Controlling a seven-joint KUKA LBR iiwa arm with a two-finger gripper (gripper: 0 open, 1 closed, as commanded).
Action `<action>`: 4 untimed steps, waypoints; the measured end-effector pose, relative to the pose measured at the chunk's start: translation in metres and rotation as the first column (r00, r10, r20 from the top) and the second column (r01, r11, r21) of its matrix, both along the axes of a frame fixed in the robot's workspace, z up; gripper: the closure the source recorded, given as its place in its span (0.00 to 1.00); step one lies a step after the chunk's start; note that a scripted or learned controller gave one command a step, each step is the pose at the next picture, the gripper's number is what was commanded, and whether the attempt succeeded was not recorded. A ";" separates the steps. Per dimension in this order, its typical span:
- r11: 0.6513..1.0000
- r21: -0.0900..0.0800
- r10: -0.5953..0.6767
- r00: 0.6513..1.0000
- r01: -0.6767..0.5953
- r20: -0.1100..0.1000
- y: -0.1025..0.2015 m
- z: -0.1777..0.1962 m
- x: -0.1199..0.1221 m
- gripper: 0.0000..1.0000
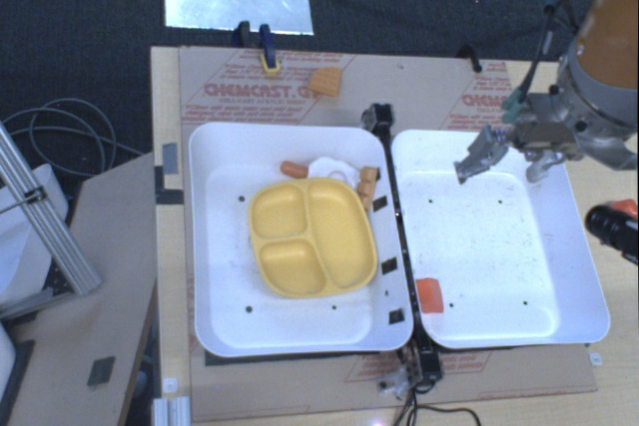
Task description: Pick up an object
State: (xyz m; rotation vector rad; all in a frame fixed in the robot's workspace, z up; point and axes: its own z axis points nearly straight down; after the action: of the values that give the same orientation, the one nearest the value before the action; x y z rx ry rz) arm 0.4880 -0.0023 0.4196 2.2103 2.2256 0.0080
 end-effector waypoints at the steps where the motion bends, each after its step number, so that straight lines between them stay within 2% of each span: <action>1: 1.000 0.000 0.000 1.000 0.000 0.000 0.000 0.000 0.000 0.00; 2: 1.000 0.000 0.005 1.000 -0.005 0.004 0.000 0.011 0.001 1.00; 3: 1.000 0.000 0.005 1.000 -0.005 0.003 0.000 0.011 0.001 0.00; 4: 1.000 0.000 0.011 1.000 -0.011 0.008 0.000 0.022 0.002 1.00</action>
State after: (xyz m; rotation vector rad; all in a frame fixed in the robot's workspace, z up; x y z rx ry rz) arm 0.4896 -0.0022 0.4421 2.1940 2.2336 0.0162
